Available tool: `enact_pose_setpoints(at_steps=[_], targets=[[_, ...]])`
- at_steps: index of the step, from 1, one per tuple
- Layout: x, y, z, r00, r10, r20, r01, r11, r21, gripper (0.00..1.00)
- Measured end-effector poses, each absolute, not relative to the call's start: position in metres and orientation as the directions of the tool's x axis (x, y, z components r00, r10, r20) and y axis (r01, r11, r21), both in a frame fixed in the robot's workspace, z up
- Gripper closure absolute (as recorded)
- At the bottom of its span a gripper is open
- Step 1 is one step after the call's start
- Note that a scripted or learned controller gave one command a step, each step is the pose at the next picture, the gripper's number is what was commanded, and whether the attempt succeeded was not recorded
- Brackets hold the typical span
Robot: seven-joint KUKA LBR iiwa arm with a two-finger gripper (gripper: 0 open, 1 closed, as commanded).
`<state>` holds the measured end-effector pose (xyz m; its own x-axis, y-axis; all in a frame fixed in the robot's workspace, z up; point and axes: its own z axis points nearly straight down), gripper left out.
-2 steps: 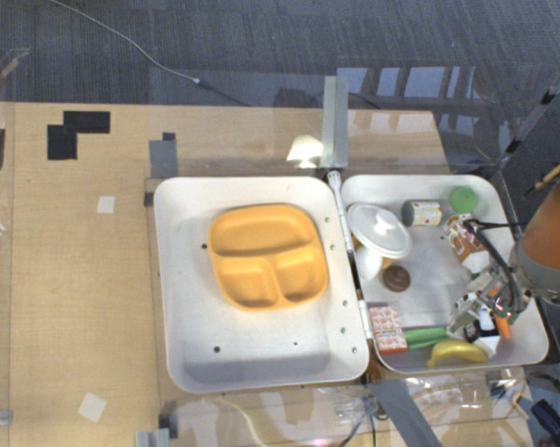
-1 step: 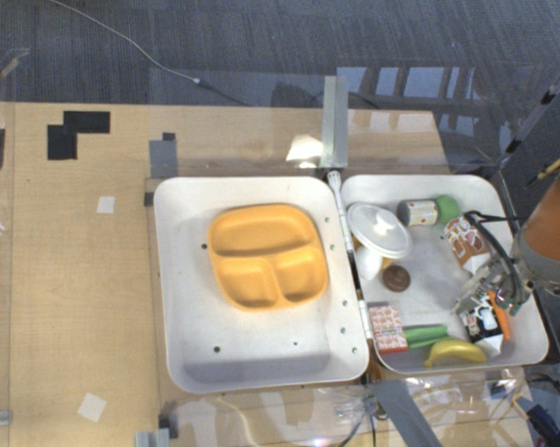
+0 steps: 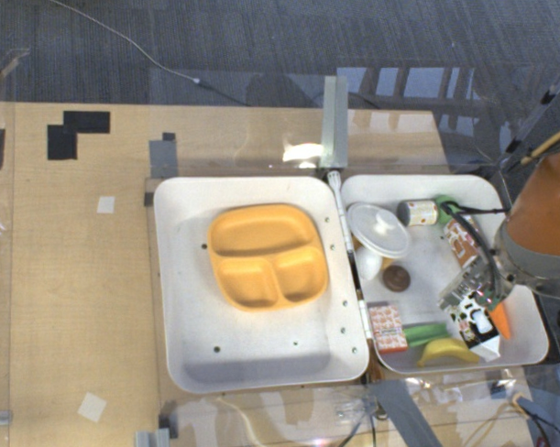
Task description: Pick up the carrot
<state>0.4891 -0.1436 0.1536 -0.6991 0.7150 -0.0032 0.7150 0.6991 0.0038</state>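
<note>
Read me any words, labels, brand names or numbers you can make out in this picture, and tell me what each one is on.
None can be read.
Small box in the right bin: red and white print, too blurred.
Bottle: label too small.
Brown packet: print unreadable.
Black and white tag at the gripper: no legible characters.

One fixed overhead camera, angled down at both bins [image 3: 172,295].
</note>
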Motion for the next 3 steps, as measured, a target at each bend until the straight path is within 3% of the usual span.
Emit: enact_pose_setpoints(at_steps=[1, 2, 3], targets=[[0.514, -0.104, 0.12, -0.491, 0.871, 0.0, 0.871, 0.491, 0.001, 1.0], [0.514, -0.105, 0.12, -0.489, 0.872, -0.001, 0.872, 0.489, 0.001, 0.0], [0.602, -0.154, 0.138, -0.591, 0.807, -0.005, 0.807, 0.591, 0.004, 0.0]])
